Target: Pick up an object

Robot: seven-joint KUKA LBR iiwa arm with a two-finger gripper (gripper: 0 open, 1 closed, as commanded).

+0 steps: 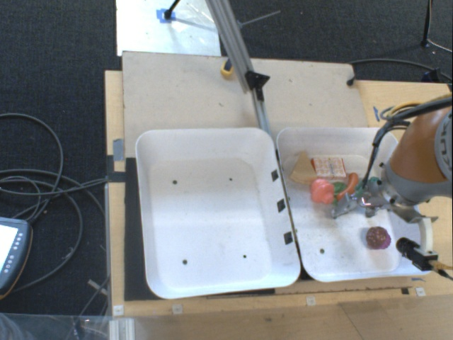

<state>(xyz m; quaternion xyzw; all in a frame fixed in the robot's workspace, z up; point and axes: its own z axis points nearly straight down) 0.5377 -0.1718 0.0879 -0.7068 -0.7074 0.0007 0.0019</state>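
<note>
In the right bin lie a tan wedge with a red-printed label, a red-orange round object with a green and orange piece beside it, and a dark purple ball near the front right. My gripper reaches in from the right and hangs low just right of and below the red-orange object, close to it. Nothing shows between its fingers. The purple ball lies apart, in front of the wrist.
The left bin stands beside the right one, sharing a middle wall with black clips. A slanted metal pole crosses the back of the bench. Cables lie on the floor at left.
</note>
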